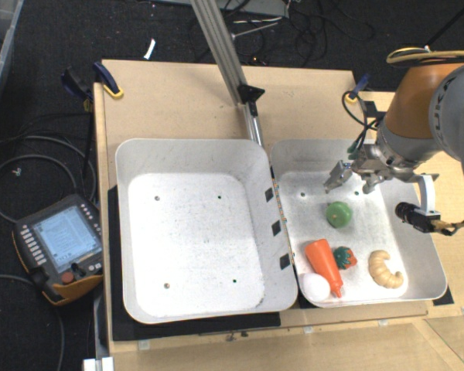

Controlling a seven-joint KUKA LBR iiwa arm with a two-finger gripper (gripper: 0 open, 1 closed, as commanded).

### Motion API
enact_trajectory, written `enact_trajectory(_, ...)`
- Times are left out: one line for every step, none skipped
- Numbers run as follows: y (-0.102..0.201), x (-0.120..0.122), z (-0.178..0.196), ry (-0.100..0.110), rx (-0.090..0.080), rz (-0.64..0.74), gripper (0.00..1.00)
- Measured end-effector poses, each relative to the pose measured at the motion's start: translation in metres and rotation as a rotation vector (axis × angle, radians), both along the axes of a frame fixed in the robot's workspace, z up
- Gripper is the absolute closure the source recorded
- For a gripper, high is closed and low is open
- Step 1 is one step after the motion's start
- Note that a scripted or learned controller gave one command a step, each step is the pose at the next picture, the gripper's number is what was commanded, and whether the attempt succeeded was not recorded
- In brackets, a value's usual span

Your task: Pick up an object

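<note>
- From above, the bench (pixel 185 99) carries two shallow white bins side by side: the left bin (pixel 193 226) sits mid-frame, the right bin (pixel 417 280) toward the right edge.
- The arm (pixel 429 110) comes in from the upper right, its orange band bulking over the right bin's far corner.
- The gripper (pixel 348 179) hangs over the upper part of the right bin, its fingers spread a little and nothing between them.
- Just below the gripper, apart from it, a small round green ball (pixel 339 213) lies on the bin floor; it looks smooth, with a pale spot on top.
- Toward the lower edge of that bin an orange carrot-shaped toy (pixel 323 260) lies slanted, its narrow end pointing down-right.
- A white egg-like ball (pixel 316 287) touches the carrot's lower left side.
- A small red and green piece (pixel 344 257) sits just right of the carrot.
- A tan croissant-shaped toy (pixel 385 270) curls near the lower right corner.
- A pendant with a lit screen (pixel 60 246) rests on the floor at the left.
</note>
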State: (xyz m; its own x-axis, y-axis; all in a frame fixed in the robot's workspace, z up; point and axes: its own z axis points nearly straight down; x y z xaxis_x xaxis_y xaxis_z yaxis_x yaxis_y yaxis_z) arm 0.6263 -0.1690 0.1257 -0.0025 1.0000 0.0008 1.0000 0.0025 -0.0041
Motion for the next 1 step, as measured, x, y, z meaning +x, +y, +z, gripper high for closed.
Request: enact_trajectory(-0.0008,0.0015,0.0135,-0.007,-0.002,-0.002,1.00)
